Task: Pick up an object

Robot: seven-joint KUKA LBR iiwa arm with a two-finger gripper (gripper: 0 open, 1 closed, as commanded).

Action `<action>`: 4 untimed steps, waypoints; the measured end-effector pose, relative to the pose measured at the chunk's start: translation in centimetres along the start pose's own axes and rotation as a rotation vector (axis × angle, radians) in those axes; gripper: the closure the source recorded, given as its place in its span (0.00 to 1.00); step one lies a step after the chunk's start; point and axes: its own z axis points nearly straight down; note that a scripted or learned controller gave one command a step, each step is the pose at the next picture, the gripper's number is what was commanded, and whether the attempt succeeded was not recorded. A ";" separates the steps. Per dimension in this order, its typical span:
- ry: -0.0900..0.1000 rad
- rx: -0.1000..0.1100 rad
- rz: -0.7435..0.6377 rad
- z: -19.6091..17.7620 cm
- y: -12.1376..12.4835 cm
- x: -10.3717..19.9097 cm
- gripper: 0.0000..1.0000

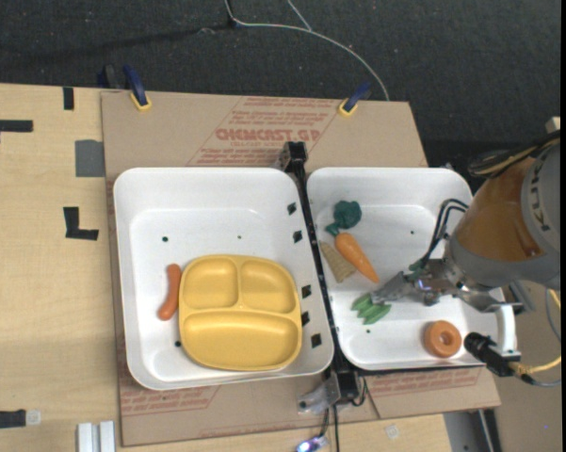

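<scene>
The right bin [396, 191] holds an orange carrot [357, 256] with a dark green top [345, 214], a tan block [338, 263] beside it, a small green leafy piece [370, 308] and an orange ring [443, 338]. My gripper [393, 291] reaches in from the right and sits low over the bin floor. Its tip lies just above and right of the green piece, below the carrot's point. I cannot make out whether it touches the green piece.
The left bin [141, 196] holds a yellow divided plate [238, 311] and an orange sausage [171, 291] at its left side. A black divider [306, 229] runs between the bins. The arm's orange band [504, 224] hangs over the right bin's right rim.
</scene>
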 end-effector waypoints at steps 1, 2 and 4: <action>-0.003 -0.001 -0.002 -0.9 0.0 0.0 1.00; -0.001 0.004 -0.003 -7.0 0.6 0.3 1.00; -0.002 0.002 -0.003 -17.5 1.3 -0.5 1.00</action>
